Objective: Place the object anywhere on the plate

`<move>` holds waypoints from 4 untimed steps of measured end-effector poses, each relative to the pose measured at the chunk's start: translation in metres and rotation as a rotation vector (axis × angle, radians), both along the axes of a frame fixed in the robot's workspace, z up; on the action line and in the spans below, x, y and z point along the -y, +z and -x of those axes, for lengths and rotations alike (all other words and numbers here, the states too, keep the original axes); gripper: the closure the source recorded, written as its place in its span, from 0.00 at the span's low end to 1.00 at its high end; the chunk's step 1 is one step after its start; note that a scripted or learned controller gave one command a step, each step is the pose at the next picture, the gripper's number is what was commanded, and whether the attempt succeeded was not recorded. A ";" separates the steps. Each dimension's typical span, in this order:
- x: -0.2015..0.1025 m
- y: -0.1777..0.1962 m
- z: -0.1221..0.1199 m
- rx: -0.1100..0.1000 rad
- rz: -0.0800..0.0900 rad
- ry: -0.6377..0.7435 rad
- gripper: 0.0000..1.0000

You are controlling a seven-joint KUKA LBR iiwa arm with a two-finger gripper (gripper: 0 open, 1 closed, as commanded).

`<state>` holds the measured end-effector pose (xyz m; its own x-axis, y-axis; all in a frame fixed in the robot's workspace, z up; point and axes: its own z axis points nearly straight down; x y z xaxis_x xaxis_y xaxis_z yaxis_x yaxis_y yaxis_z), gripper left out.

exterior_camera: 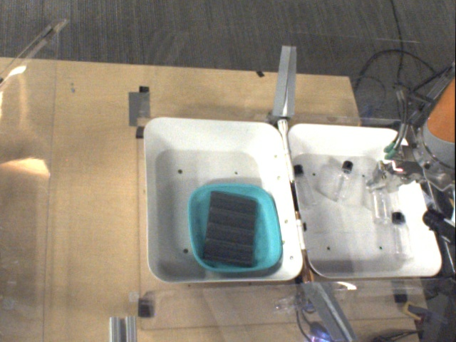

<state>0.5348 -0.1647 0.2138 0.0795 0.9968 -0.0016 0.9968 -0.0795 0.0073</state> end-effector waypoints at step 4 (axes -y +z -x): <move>-0.249 0.089 0.024 0.002 -0.001 0.380 0.00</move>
<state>0.5109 0.0844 0.3025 -0.2959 0.9552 -0.0007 0.9552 0.2959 0.0098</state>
